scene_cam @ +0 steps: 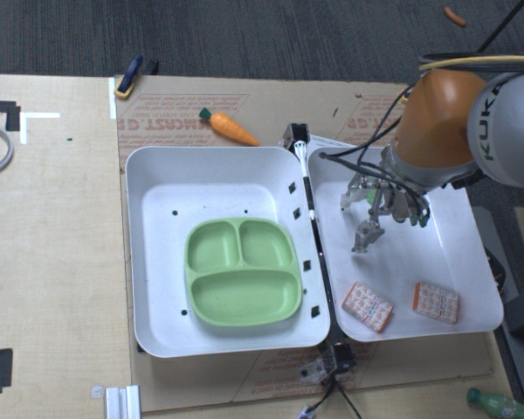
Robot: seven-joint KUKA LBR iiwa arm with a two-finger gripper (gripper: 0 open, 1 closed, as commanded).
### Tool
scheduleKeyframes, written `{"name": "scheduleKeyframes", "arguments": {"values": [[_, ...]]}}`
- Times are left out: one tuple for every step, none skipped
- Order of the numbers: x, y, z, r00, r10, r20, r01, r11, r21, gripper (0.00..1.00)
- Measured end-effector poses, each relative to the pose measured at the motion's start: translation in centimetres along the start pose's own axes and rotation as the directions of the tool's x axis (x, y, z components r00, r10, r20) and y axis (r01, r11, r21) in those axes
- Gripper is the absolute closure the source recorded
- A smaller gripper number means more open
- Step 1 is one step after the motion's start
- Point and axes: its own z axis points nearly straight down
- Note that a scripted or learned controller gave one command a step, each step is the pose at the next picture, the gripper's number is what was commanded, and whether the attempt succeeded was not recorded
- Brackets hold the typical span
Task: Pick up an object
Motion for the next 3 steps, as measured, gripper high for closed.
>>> {"name": "scheduleKeyframes", "arguments": {"values": [[-0.1, 0.0, -1.0, 1.000, 0.003, 0.004, -0.003, 1.000, -0.001, 1.00], [0.8, 7.4, -10.0, 1.000, -0.022, -0.001, 0.022, 1.000, 0.000, 1.00], [9.5, 4.6, -10.0, 0.957, 0.291, -0.002, -0.291, 0.957, 0.001, 1.00]]}}
